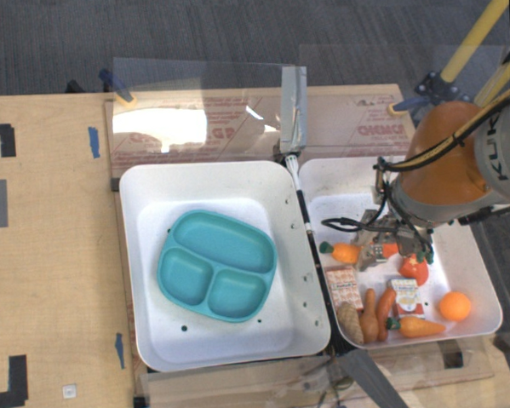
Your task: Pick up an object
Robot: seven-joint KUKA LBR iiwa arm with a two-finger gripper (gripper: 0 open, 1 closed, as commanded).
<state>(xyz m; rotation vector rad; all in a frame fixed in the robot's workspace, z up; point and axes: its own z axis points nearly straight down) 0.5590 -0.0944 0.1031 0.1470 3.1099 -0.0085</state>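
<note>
The right bin holds several toy foods. A small orange piece with a green stem lies at its left, a red tomato in the middle and an orange at the front right. A carrot, two sausages, a brown potato-like piece and two printed packets lie along the front. My gripper hangs low in this bin, just right of the small orange piece and just above the tomato. Its body hides what is under it.
The left bin holds a teal divided plate. A clear upright panel stands behind the bins, and a metal divider rises between them. The arm's orange band hangs over the right bin's back right.
</note>
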